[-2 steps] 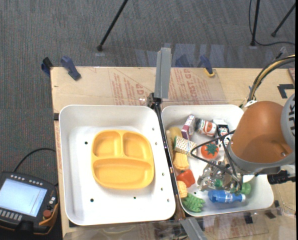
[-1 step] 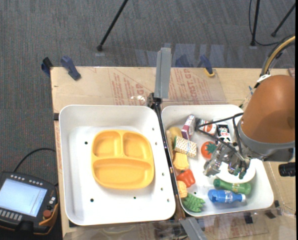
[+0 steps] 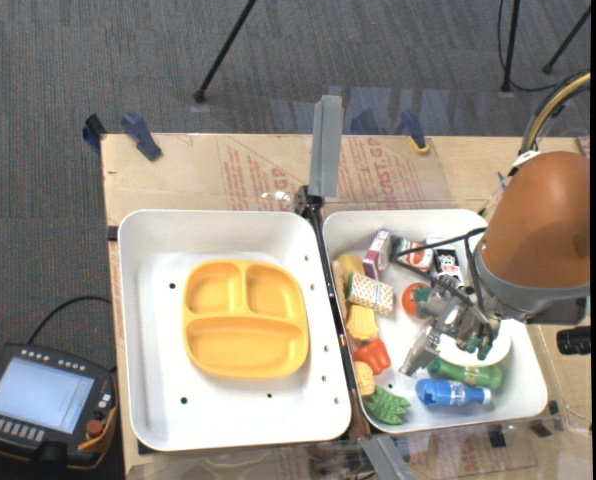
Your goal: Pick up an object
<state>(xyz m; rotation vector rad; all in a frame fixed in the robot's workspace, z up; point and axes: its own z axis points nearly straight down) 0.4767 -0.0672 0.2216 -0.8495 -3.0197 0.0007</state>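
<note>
The right white bin holds a pile of toy foods. Among them are a red tomato, a purple carton, a tan waffle piece, a yellow corn cob, a red pepper, a green leafy piece, a green bottle and a blue bottle. My gripper hangs low over the bin's middle, just right of the red pepper and above the green bottle. Nothing is seen held in it.
The left white bin carries a yellow divided plate. A grey post stands behind the seam between the bins. A teach pendant lies on the floor at the lower left. Tripod legs cross the carpet behind the bench.
</note>
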